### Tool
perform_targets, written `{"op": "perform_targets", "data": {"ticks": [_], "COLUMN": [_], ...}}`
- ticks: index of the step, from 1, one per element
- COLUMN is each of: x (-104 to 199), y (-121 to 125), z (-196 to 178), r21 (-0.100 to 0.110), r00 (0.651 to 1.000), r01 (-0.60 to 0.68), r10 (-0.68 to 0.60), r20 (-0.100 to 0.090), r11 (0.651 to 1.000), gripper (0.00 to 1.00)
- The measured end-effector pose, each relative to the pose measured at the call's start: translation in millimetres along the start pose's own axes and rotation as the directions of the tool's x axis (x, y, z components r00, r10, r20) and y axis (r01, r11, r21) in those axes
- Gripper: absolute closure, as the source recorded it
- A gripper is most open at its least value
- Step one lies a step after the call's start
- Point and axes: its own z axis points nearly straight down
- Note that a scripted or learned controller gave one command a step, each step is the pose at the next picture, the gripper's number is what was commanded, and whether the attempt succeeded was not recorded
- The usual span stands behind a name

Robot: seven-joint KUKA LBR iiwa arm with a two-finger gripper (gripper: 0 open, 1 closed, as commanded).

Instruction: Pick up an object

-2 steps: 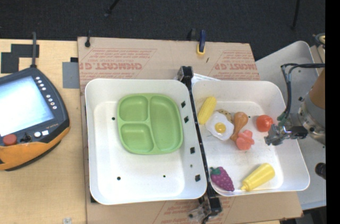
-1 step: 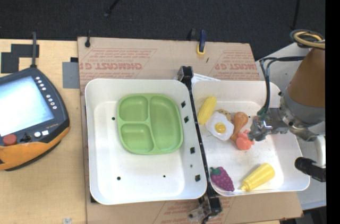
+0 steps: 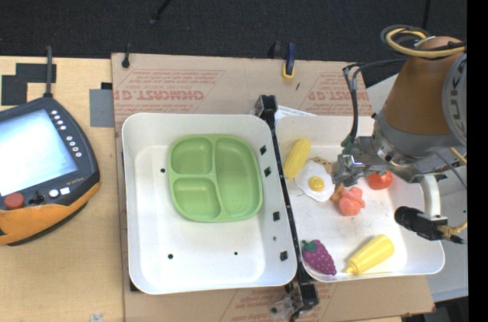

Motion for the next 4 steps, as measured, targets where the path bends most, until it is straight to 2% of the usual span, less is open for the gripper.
{"op": "perform_targets", "data": {"ticks": [1, 2, 3, 4], "x": [41, 91, 141, 143], "y": [23, 36, 68, 57], "z": [5, 6, -3, -12], "r21": [0.001, 0.002, -0.001, 0.003], "r00": [1.0, 1.0, 1.0, 1.0], "r01": [-0.001, -0.001, -0.001, -0.005], "r10": [0.001, 0.001, 0.001, 0.005], "r20": [0.0, 0.0, 0.0, 0.002], "r11": [1.0, 1.0, 1.0, 1.0], "gripper": [1.0, 1.0, 1.0, 1.0]}}
